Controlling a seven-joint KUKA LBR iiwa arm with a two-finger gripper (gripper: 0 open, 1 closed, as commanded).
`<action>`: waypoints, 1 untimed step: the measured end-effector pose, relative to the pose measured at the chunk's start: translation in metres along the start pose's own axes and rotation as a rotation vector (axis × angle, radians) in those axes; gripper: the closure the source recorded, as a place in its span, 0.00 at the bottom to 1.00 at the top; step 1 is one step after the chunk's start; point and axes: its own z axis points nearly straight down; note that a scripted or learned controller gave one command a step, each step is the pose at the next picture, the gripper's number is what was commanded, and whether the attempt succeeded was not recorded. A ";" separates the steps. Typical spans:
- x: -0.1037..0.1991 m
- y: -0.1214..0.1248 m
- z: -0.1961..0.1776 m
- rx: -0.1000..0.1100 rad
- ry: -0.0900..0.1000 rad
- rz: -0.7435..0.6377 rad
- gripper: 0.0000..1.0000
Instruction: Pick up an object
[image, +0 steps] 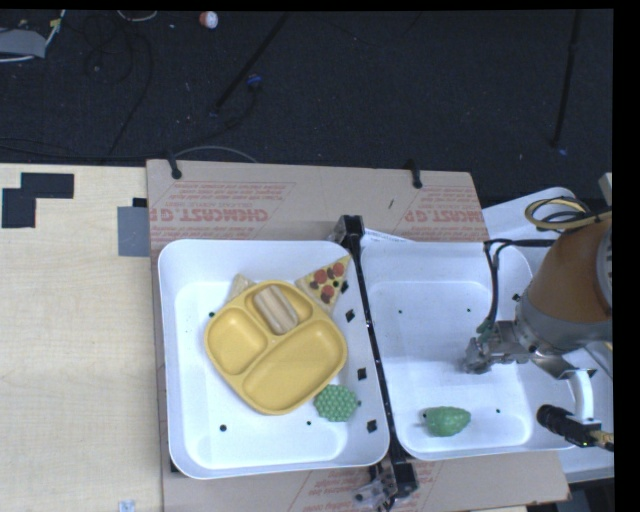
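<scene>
Gripper (482, 356) low in right bin (420, 275), jaws' state impossible to tell, nothing seen between them; green lump (444, 421) lies lower center-right of frame, near but apart, so I'd shift toward it, drop straight, then clamp across its narrow side.

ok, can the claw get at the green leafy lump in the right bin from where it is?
Probably yes. The claw sits over the right white bin, and the green leafy lump lies near that bin's front wall with bare floor between them. The wall may crowd the approach a little.
</scene>
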 end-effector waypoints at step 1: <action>0.000 0.003 -0.040 0.000 -0.001 -0.005 1.00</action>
